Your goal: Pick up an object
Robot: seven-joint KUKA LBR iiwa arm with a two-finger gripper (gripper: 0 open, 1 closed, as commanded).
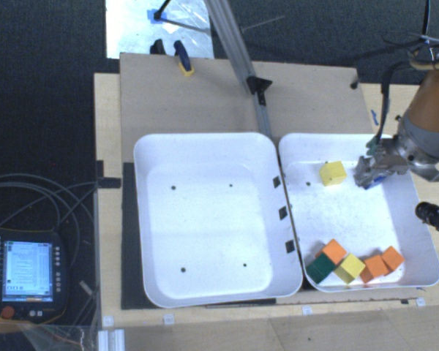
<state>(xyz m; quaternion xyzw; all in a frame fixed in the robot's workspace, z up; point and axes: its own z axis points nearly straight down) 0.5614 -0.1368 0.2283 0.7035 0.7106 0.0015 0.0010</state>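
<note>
In the right bin (pixel 417 218) a yellow block (pixel 333 172) lies alone near the back left. Along the front edge sits a cluster: an orange block (pixel 334 251), a dark green block (pixel 321 268), a second yellow block (pixel 349 268) and two more orange blocks (pixel 384 262). My gripper (pixel 368 175) hangs low over the bin's back right part, just right of the lone yellow block and apart from it. Nothing shows between its fingers.
The left bin (pixel 150 196) stands beside the right one. A slanted metal pole (pixel 234 39) crosses the back of the bench. A teach pendant (pixel 22 273) with cables lies on the floor at the left.
</note>
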